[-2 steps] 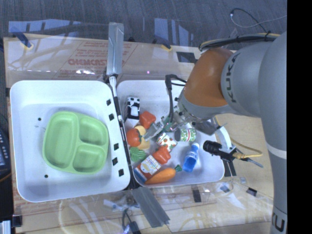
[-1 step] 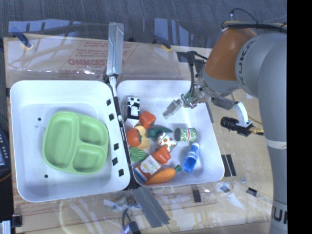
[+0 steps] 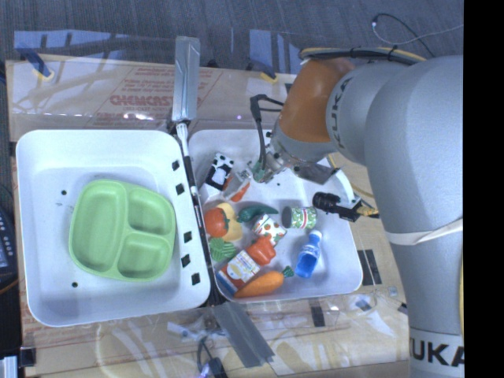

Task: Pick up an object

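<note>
The right bin [image 3: 346, 246] holds a heap of toy groceries. Among them are a black-and-white carton [image 3: 220, 170], a red tomato [image 3: 214, 221], a small can [image 3: 300, 217], a blue bottle [image 3: 309, 254], a large carrot [image 3: 260, 284] and an orange-capped bottle [image 3: 248, 263]. My gripper [image 3: 261, 169] hangs low over the far part of this bin. It is just right of the carton and above a thin orange piece [image 3: 241, 191]. I see nothing held in it.
The left bin [image 3: 35, 211] carries a green divided plate [image 3: 122, 231]. A metal divider bar [image 3: 186, 77] rises between the bins at the back. The grey arm and its orange band [image 3: 315, 105] cover the right bin's far right corner.
</note>
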